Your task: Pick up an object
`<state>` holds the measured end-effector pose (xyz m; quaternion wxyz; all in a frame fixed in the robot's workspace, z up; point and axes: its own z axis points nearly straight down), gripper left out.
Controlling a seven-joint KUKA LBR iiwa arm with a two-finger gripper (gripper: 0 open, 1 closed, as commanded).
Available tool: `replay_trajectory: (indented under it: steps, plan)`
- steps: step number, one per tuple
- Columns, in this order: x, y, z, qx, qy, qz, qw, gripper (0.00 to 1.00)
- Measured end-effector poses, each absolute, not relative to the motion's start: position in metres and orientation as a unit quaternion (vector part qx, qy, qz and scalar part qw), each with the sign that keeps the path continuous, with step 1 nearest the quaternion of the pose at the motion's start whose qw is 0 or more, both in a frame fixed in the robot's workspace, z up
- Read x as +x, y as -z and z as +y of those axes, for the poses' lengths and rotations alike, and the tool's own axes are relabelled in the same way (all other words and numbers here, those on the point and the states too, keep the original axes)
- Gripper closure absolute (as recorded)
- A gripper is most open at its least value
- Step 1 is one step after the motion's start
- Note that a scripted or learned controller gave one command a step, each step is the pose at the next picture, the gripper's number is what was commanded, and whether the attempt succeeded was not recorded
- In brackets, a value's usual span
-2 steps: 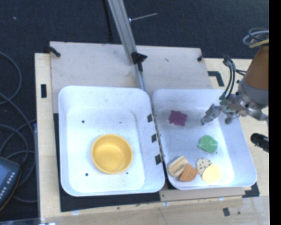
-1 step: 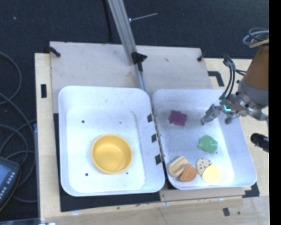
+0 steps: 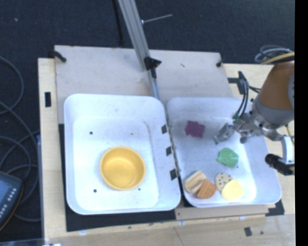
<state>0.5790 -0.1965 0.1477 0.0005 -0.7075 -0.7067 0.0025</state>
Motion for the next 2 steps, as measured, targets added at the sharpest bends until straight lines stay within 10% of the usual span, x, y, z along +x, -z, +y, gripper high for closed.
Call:
replay_trajectory:
  steps: [1, 2]
  plan:
    - [0.579, -0.099, -0.198, -0.708, -0.0016, -0.706, -0.001, 0.00]
    - [0.580, -0.112, -0.199, -0.709, 0.0009, -0.705, -0.003, 1.00]
